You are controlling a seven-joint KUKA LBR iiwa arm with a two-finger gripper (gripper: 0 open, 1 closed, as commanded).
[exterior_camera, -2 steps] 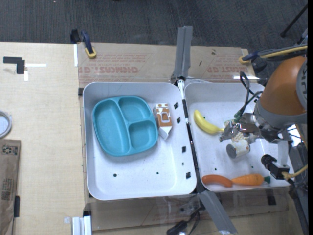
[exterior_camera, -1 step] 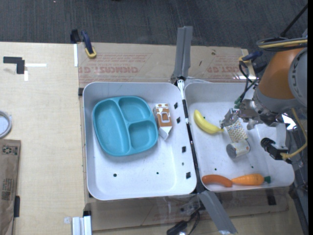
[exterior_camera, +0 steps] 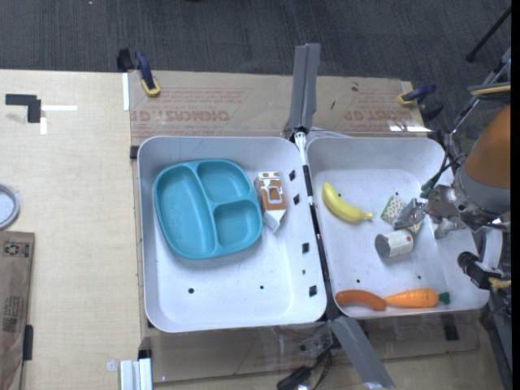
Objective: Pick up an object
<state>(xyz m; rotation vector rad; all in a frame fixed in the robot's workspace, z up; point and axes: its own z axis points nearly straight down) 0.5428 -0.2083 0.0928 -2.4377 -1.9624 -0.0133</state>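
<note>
Gripper low in right bin; I can't tell its state; crowding can and packet, risking a nudge, not a grasp.

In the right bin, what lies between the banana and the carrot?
In the camera view, the small grey can lies on its side between the banana and the carrot, touching neither; bare bin floor surrounds it.

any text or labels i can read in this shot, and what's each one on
"CHEMCO?" in red, upside down and repeated, on the cardboard sheet behind the left bin; last letters unsure.
More of the same red print on the cardboard behind the right bin, too blurred to read.
A recycling-type symbol on the brown paper bag at the left edge; its small print is unreadable.
The small carton beside the blue tray bears print too small to read.
</note>
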